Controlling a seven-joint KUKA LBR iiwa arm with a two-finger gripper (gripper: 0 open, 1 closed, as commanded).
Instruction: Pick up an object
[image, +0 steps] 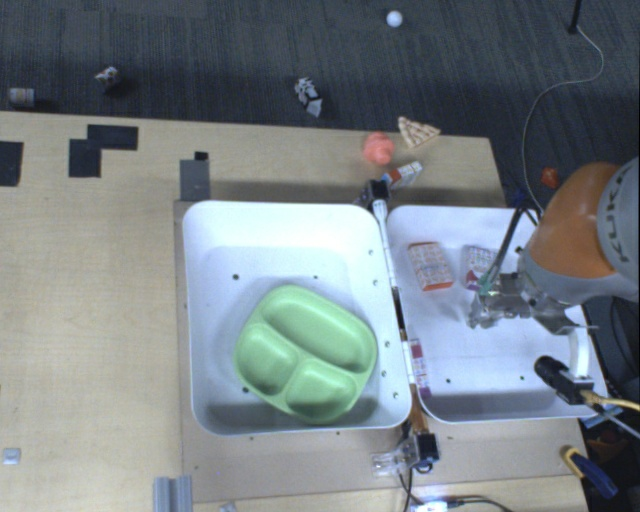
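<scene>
Red packet (430, 266) in right bin (450, 380)

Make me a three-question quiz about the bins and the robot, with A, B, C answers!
1. Where does the green divided plate lie?
A. In the left bin
B. In the right bin
C. On the floor

2. What colour is the ball on the bench behind the bins?
A. Blue
B. Pinkish orange
C. Black

3. Where is the claw?
A. Above the left bin
B. Over the wooden bench
C. Over the right bin

Answers: 1 A, the plate rests inside the left bin. 2 B, the ball looks pinkish orange. 3 C, the claw hangs over the right bin, near the red patterned packet.
</scene>
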